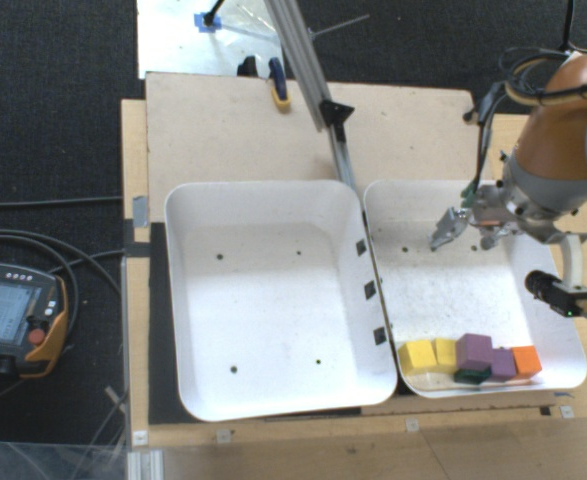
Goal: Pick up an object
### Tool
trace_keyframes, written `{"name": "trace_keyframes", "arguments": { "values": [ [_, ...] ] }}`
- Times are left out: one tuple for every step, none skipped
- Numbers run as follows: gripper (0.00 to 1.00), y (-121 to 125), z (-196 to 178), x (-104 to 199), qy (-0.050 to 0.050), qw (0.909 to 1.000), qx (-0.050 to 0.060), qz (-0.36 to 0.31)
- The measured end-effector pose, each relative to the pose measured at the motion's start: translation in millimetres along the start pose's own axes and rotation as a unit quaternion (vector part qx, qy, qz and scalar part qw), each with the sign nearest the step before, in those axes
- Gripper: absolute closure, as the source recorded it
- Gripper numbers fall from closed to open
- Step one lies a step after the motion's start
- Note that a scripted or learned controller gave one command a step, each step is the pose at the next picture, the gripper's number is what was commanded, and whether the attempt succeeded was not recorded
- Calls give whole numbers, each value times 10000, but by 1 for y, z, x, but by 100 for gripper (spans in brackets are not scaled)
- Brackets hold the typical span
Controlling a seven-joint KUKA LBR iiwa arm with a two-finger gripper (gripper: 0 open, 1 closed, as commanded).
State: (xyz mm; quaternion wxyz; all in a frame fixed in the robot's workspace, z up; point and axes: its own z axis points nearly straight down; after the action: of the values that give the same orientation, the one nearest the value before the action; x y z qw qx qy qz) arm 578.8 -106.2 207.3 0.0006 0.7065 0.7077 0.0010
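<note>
- The gripper hangs over the upper part of the right bin; its fingers look slightly parted with nothing between them.
- The objects lie well apart from it, in a row along the right bin's near edge: two yellow blocks and, a purple block, a dark green piece, a second purple block and an orange block.
- The row's long axis runs left to right along the bin wall, the blocks touching or just beside one another.
- The left bin sits beside the right one on a light wooden bench; dark carpet surrounds it, with a teach pendant at far left.
</note>
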Motion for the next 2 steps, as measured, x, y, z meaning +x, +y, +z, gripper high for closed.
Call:
{"name": "trace_keyframes", "arguments": {
  "values": [
    [0,-23,108,15,5,10000,45,1],
    [0,-35,13,85,12,10000,-33,-52]
  ]
}}
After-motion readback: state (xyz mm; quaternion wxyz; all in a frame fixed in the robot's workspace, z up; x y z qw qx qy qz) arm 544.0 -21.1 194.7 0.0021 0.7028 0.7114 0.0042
